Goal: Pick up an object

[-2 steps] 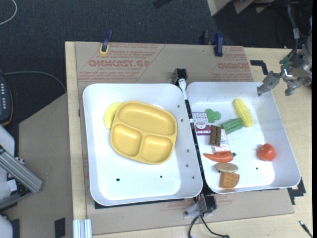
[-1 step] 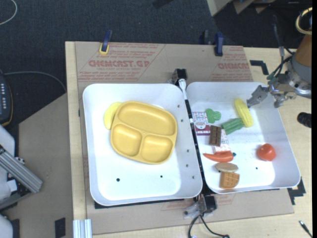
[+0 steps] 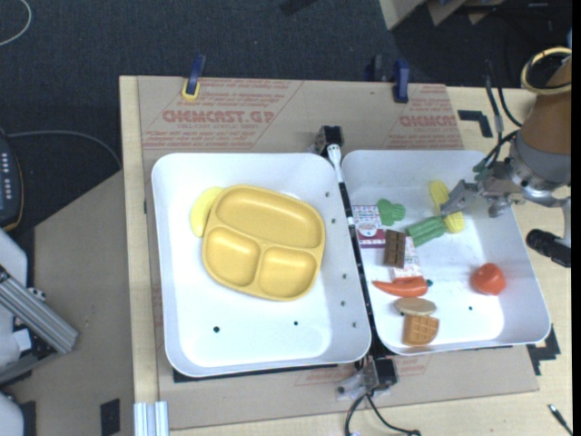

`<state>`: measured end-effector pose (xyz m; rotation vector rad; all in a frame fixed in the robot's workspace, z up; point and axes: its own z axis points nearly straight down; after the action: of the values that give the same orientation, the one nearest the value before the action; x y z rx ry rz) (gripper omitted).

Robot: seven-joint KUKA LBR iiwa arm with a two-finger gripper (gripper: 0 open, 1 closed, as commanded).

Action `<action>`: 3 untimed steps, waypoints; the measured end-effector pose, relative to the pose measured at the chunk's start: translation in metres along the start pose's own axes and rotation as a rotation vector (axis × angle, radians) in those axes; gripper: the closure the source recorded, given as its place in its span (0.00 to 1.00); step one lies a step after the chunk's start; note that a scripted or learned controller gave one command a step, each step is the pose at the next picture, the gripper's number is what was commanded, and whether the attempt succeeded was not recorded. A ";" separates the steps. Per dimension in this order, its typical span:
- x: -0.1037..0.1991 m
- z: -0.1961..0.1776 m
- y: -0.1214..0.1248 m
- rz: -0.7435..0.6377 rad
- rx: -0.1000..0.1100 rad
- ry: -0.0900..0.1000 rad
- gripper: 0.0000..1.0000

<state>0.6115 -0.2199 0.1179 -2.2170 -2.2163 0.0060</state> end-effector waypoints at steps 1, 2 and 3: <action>0.005 0.034 0.002 -0.004 -0.007 0.007 0.00; 0.003 0.022 0.002 -0.004 -0.010 0.000 1.00; 0.005 -0.042 0.009 -0.002 -0.016 -0.005 1.00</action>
<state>0.6206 -0.2152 0.1597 -2.2258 -2.2287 -0.0054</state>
